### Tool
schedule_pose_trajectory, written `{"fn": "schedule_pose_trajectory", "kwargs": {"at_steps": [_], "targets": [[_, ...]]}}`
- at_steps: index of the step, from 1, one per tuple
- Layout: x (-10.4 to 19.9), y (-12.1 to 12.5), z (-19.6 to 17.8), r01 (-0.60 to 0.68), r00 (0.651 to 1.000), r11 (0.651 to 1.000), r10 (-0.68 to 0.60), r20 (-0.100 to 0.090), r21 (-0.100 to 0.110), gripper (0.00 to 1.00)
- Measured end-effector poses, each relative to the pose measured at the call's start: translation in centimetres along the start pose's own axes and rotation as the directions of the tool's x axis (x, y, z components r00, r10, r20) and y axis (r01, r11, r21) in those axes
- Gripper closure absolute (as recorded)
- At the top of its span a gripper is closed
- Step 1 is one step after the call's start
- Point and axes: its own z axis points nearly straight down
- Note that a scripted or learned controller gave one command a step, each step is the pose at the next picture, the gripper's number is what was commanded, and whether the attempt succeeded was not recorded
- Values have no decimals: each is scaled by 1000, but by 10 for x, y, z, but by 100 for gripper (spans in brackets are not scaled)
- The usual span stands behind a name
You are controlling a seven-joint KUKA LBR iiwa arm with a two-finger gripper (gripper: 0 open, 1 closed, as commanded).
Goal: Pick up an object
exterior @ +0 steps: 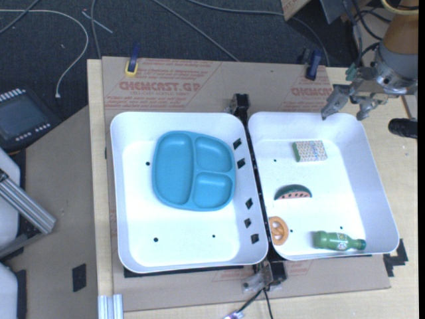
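My gripper (347, 109) hangs open above the far right corner of the right bin (372, 178), its two fingers spread apart with nothing between them. Inside that bin lie a small checkered pad (310, 151), a watermelon slice toy (293, 193), a pretzel (278, 229) and a green bottle (338, 241) on its side near the front wall. All of these lie nearer the camera than the gripper, the checkered pad closest to it.
The left bin (133, 231) holds a blue divided plate (193, 170). Black clips line the divider between the bins (244, 178). Cables trail over the dark floor behind the bench, and clamps sit at the board's far edge.
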Motion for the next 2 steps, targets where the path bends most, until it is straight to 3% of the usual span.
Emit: {"fn": "schedule_pose_trajectory", "kwargs": {"at_steps": [1, 2], "targets": [[1, 3, -9, 3, 1000, 1000, -3, 3, -15, 0], [6, -6, 39, 3, 1000, 1000, -3, 2, -9, 0]]}}
